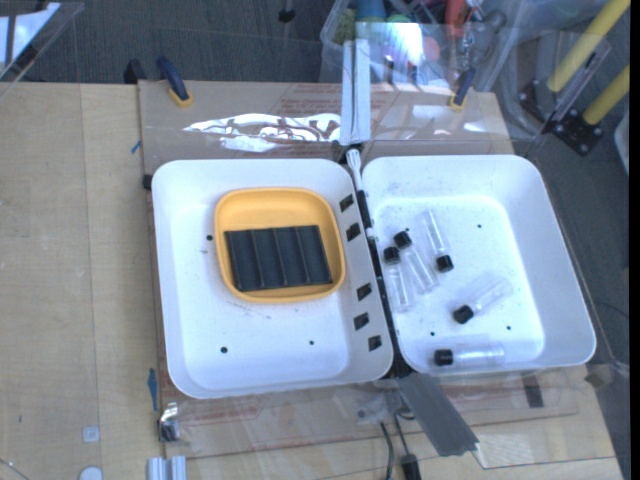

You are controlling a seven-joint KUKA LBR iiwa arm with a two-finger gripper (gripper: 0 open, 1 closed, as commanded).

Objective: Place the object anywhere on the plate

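Note:
A yellow plate (232, 211) sits in the left white bin (190, 338). On the plate lies a black ribbed rectangular object (278, 257), covering most of its middle. In the right white bin (560, 298) lie several clear plastic vials with black caps: one (434, 240) near the middle, one (480, 299) tilted lower right, one (468, 355) flat along the front wall, and some (403, 268) close to the divider.
A black divider strip with square tabs (358, 268) runs between the two bins. A clear plastic sheet (300, 118) and a clear box of coloured items (430, 8) stand behind the bins. Wooden bench surface (70, 268) lies to the left.

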